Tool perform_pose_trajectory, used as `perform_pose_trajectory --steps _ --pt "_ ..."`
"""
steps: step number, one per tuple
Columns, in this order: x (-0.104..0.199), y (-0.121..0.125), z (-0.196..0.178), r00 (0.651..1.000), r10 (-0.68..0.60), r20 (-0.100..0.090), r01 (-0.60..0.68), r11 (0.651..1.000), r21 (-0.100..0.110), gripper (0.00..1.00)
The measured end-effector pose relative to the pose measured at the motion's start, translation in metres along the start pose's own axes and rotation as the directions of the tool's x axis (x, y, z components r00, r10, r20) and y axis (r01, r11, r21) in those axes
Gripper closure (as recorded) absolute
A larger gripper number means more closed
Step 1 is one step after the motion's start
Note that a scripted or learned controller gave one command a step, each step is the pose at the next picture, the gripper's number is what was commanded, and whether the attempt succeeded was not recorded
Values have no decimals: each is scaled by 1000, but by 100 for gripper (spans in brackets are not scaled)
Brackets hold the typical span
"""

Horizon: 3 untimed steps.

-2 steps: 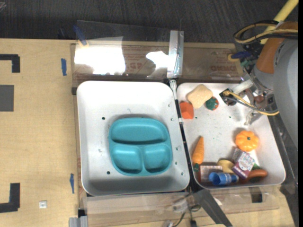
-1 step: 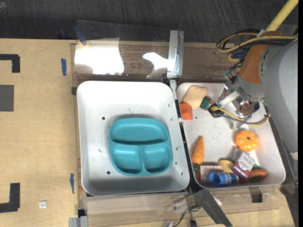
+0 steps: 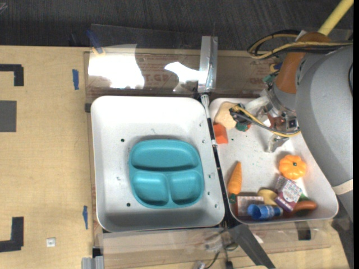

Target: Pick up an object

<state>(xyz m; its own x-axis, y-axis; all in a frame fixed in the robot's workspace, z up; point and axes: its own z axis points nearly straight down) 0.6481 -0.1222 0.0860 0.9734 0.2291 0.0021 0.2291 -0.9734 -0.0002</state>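
My gripper (image 3: 274,140) hangs over the back half of the right bin (image 3: 255,150), below the arm's orange band and a bundle of cables. Nothing shows held in it. Just in front of it sits a small orange pumpkin (image 3: 293,166). To its left are a cream-coloured piece (image 3: 225,115), a dark green item (image 3: 242,125) and a red block (image 3: 220,134). An orange carrot (image 3: 235,177) lies by the bin's left wall. Along the front wall sit a blue bottle (image 3: 263,210), a yellow item (image 3: 268,195), a purple-and-white packet (image 3: 290,192) and a brown sausage (image 3: 306,206).
The left bin (image 3: 106,150) holds a teal divided plate (image 3: 166,171). A raised divider (image 3: 213,144) separates the two bins. The grey arm body (image 3: 331,111) covers the right bin's far right side. Cardboard bench surface lies to the left.
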Motion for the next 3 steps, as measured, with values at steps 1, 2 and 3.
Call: perform_pose_trajectory --steps 1,2,3 --pt "30 -56 -106 1000 23 -13 -23 1000 1 0" --pt "26 -51 -109 999 34 -1 -34 999 3 100" --pt "2 -2 -203 1000 29 -5 -29 1000 -3 100"
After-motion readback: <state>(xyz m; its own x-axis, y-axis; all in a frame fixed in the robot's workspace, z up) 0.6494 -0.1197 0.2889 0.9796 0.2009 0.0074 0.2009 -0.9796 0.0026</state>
